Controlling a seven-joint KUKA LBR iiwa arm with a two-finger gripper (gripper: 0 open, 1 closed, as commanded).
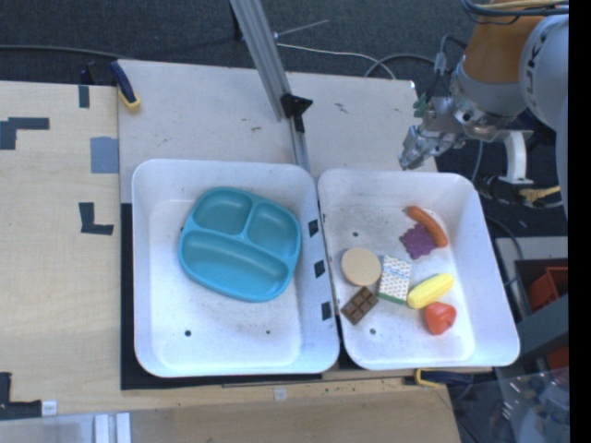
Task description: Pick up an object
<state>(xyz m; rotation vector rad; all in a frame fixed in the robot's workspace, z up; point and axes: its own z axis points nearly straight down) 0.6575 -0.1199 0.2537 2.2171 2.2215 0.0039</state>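
My gripper hangs above the far rim of the right bin, near its back right corner, with nothing visible between its fingers. Below it in that bin lie an orange sausage, a purple piece, a round tan cookie, a white patterned card, a brown chocolate bar, a yellow piece and a red piece. All sit on the bin floor, well clear of the gripper.
The left bin holds a blue divided plate. A metal pole slants down to the gap between the bins at the back. Cables and the arm's body crowd the right side.
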